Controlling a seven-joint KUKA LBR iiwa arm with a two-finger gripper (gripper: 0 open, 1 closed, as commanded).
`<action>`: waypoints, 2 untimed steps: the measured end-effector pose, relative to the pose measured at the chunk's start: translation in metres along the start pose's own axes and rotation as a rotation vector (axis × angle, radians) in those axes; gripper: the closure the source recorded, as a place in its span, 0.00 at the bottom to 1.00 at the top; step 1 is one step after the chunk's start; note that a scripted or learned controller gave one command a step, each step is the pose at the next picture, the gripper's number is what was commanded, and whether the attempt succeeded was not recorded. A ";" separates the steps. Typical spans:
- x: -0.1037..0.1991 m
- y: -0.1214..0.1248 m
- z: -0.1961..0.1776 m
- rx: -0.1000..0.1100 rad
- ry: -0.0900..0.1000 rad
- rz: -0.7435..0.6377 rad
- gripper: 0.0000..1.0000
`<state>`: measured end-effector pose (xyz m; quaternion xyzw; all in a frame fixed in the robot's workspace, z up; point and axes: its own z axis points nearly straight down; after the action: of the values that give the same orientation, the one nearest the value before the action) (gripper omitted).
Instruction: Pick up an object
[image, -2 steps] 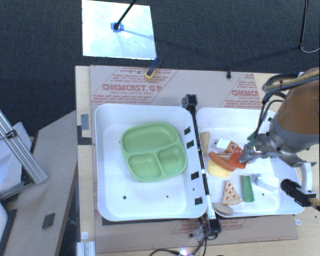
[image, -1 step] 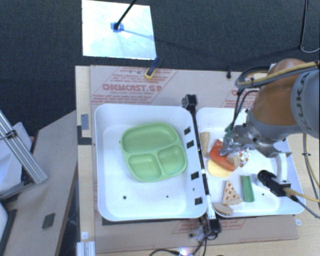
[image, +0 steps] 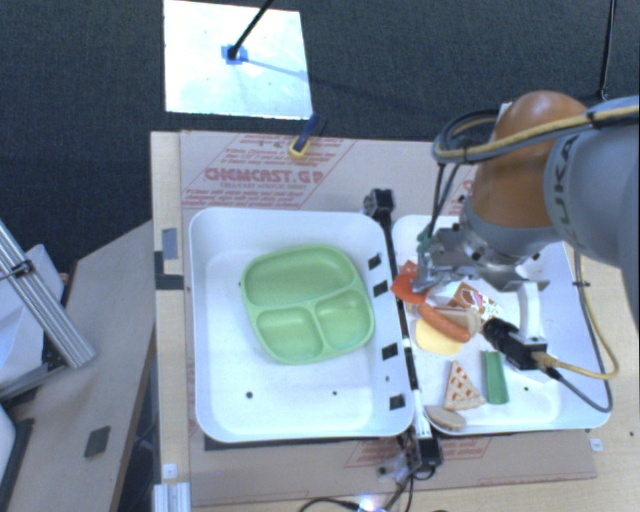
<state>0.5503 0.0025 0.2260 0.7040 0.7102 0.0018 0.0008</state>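
Glossy white left bin (image: 215, 400) bears a smooth green 3-compartment tray (image: 305, 303).

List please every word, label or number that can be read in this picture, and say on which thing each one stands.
"CHEMCAST GP": large red print on the brown protective sheet under the two bins, behind the left bin.
Smaller red print around it and along the sheet's front edge: too blurred to read.
Dark lettering on the grey arm: partly hidden, not readable.

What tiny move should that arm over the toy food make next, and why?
Probably a short, straight drop. The gripper hangs low in the right bin, just over the orange piece beside the hot dog. Nothing seems lifted yet, so going lower looks the likeliest way to get hold.
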 end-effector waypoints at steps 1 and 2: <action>0.044 0.035 -0.010 -0.001 0.000 -0.001 1.00; 0.062 0.051 -0.008 0.001 0.000 0.002 1.00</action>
<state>0.6002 0.0645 0.2344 0.7048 0.7094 0.0012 0.0005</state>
